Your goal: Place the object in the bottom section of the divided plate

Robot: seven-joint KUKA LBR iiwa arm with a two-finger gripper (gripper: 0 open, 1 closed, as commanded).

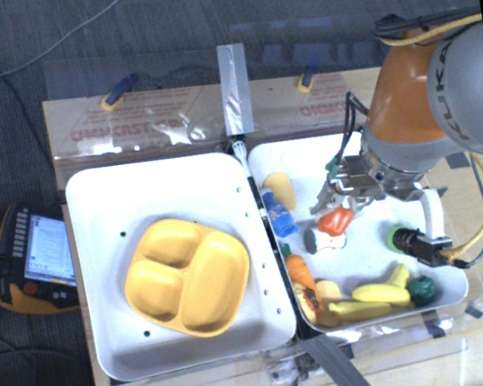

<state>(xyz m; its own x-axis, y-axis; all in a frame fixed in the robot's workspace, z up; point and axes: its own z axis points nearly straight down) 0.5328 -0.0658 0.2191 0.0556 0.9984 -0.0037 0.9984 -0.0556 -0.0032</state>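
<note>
The yellow divided plate point(189, 276) lies in the left bin point(99, 210), with two small sections on its upper left and one large section on its lower right. My gripper point(349, 195) hangs over the right bin point(352, 147), right above a red toy pepper point(335, 222). The pepper's top touches or is hidden by the gripper's tip, and I cannot make out whether it is lifted off the bin floor. The grey arm with its orange band point(405, 107) comes in from the upper right.
Along the right bin's left side lie a cream-yellow toy point(279, 187), a blue bottle point(279, 216), a small grey piece point(310, 240) and an orange carrot point(299, 270). A banana point(380, 293) and a dark green item point(423, 288) lie at its bottom edge. A divider wall point(265, 229) separates the bins.
</note>
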